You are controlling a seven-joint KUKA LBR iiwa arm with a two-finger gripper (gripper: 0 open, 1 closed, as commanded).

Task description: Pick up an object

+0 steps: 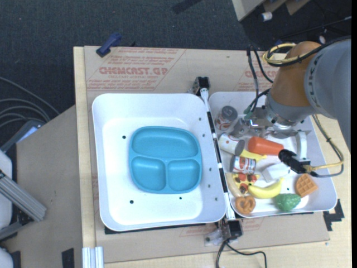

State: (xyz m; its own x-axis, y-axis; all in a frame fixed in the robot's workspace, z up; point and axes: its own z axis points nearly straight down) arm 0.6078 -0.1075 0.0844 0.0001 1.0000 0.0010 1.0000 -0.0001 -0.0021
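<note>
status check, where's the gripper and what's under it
Gripper low in right bin, over the toy pile. Toy carrot beside it, no grasp seen. Banana, waffle crowd nearby.

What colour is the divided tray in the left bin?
Light blue; the divided tray shows clearly in the camera view.

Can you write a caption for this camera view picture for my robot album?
Robot arm reaches over a bin of toy food beside a blue tray.

Robotics laboratory bench, cardboard-covered top (145, 66), two white bins (106, 149) clamped side by side, loose cables (22, 110), dark carpet floor (50, 15)
</note>
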